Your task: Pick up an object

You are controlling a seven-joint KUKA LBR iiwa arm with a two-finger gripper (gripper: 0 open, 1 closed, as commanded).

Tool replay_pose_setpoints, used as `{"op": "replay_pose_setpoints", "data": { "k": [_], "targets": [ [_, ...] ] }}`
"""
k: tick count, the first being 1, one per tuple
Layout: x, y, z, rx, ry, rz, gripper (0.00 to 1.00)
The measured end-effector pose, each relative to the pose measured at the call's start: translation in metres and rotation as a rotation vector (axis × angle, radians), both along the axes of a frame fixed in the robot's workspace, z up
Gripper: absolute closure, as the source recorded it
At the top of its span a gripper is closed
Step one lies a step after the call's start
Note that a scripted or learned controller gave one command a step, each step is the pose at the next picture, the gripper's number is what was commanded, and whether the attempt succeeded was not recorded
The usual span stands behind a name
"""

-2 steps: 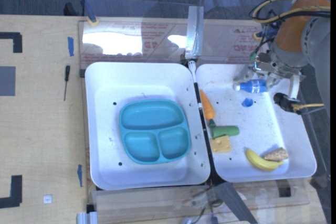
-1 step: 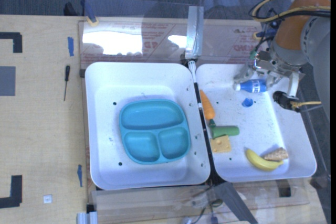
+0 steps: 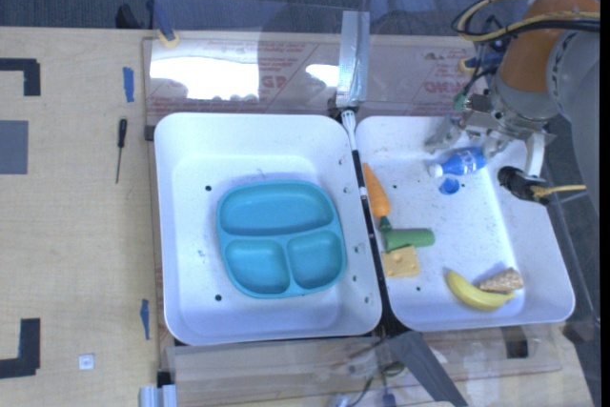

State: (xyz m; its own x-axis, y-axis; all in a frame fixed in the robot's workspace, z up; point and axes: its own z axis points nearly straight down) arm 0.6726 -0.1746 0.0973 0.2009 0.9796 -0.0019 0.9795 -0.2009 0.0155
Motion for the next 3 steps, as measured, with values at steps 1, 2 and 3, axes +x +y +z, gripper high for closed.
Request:
{"op": "replay_pose_setpoints", "data": {
  "k": [1,2,3],
  "targets": [
    [-0.01,-0.002,-0.009,0.007,0.011,-0.12,0.0],
    [-0.009,-0.002,0.002,0.005,0.008,-0.118,1.0],
    [-0.003,0.053,0.103,0.005,0.005,-0.021,1.0]
  ]
}}
